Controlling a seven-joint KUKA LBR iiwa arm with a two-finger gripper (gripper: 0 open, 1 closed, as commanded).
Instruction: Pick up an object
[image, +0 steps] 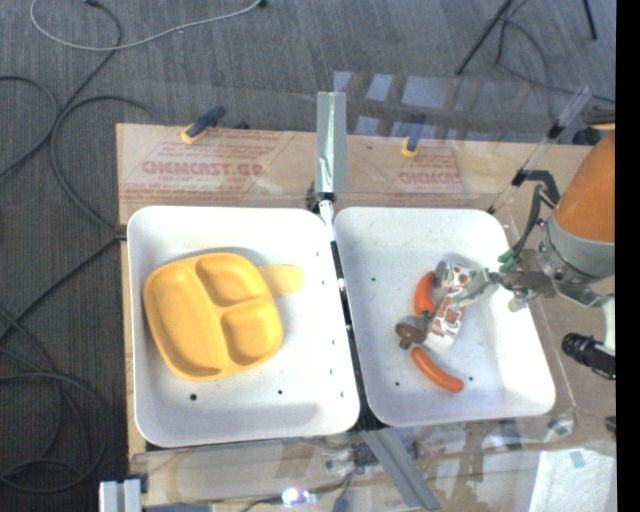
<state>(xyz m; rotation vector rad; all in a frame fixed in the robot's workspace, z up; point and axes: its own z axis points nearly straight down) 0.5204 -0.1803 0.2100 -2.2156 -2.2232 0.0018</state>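
In the right bin (520, 385) lie several small things. A crumpled packet (450, 300) with red and white print sits in the middle. An orange sausage (424, 293) lies upright on its left, and another orange sausage (437, 370) lies below it. A small brown piece (408, 332) rests between them. My gripper (497, 283) hangs low over the bin's right side, just to the right of the packet's upper end and very close to it. Nothing visibly sits in its grasp.
The left bin (150, 410) holds a yellow divided plate (212, 315) with a pale yellow piece (285, 279) at its upper right. A metal divider post (330, 140) stands behind the gap between the bins. Cables trail on the floor at left.
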